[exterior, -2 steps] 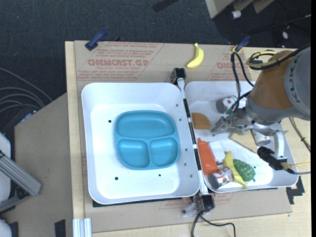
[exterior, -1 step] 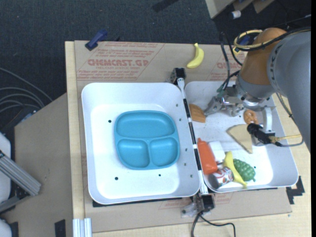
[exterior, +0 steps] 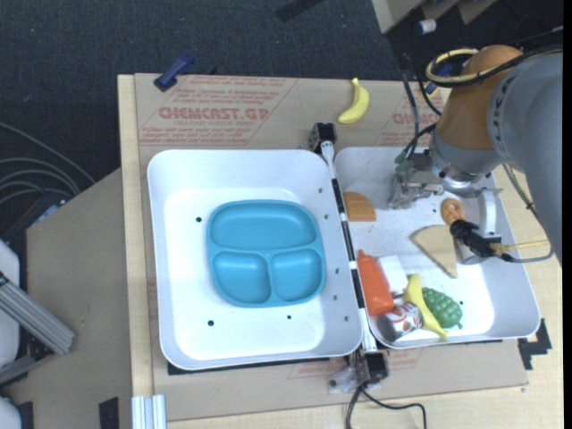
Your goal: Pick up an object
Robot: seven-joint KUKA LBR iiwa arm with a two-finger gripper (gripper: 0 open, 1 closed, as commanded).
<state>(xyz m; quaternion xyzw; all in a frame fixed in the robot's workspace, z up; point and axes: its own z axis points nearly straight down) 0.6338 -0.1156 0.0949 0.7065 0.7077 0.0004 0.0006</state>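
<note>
Camera view, from above at a slant. Two white bins side by side on a bench (exterior: 232, 114) covered with printed brown board. In the left bin (exterior: 170, 195): one blue plate (exterior: 264, 250) with three compartments, lying flat near the middle.

In the right bin (exterior: 514, 307), seven loose pieces counted:
- one brown slice (exterior: 359, 207) against the left wall;
- one small orange lump (exterior: 452, 210) further right;
- one tan wedge (exterior: 438, 247) near the middle;
- one orange carrot (exterior: 375, 284) along the left wall;
- one yellow piece (exterior: 418, 300), one green knobbly piece (exterior: 444, 307) and one red-and-white can (exterior: 404, 320), bunched together at the near end, touching or overlapping.

Outside the bins: one banana (exterior: 355, 104) on the board behind the right bin, one blue tool (exterior: 174, 72) at the bench's far left corner.

One gripper (exterior: 413, 184) low over the far end of the right bin, between the brown slice and the small orange lump, close to both. Seen from above and tangled with cables, so impossible to tell whether open, closed or clamped on anything. Grey arm (exterior: 527, 105) cut off at the right edge. Can partly hidden under the yellow piece. Exact kind of the small orange lump too small to make out.
</note>
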